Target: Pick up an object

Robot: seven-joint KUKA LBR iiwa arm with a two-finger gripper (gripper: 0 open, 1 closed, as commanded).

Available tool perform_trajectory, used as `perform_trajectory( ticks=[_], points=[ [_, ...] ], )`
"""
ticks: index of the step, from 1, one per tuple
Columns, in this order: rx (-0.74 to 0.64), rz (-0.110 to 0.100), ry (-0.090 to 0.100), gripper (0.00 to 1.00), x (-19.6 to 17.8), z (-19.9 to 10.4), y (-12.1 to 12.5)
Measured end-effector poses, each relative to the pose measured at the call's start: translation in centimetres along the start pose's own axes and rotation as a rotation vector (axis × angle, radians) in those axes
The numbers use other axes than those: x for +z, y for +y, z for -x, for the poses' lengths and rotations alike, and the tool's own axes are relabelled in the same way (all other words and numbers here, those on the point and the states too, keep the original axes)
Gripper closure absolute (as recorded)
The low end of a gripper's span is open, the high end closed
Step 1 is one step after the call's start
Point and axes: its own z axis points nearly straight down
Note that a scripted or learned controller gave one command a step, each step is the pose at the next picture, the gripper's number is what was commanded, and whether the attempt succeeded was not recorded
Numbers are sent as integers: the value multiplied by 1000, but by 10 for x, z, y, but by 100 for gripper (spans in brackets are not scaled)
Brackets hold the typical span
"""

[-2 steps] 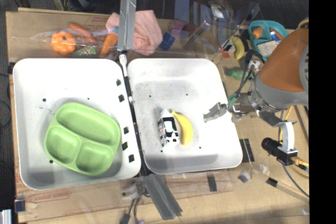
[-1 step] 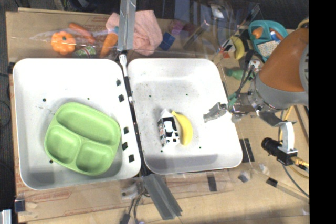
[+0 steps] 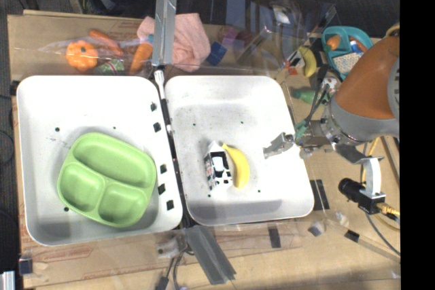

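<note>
Nearest you, the right bin (image 3: 285, 204) shows its front rim, and just inside sits the banana (image 3: 238, 166), lying lengthwise, curved, touching a small black-and-white object (image 3: 217, 168) on its left — the two sit together near the bin's middle. In the left bin (image 3: 41, 146) you've got a green divided plate (image 3: 107, 178), three compartments, flat on the floor. Your pincer (image 3: 277, 145) hangs over the right side of the right bin, apart from the banana, nothing visible between its tips; whether it's released or clenched you can't tell from this angle. Behind it the grey arm with its orange band (image 3: 370, 81) comes in from the right. Farther back on the worktop (image 3: 41, 27), beyond the bins — a pink cloth (image 3: 183, 37), an orange pumpkin toy (image 3: 81, 55) in clear plastic, and a teal item (image 3: 343, 44) at far right.
</note>
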Motion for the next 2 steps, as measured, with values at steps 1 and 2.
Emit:
perform_trajectory(
  ticks=[1,2],
  points=[
    [0,0,0,0,0,0,0],
    [0,0,0,0,0,0,0]
  ],
)
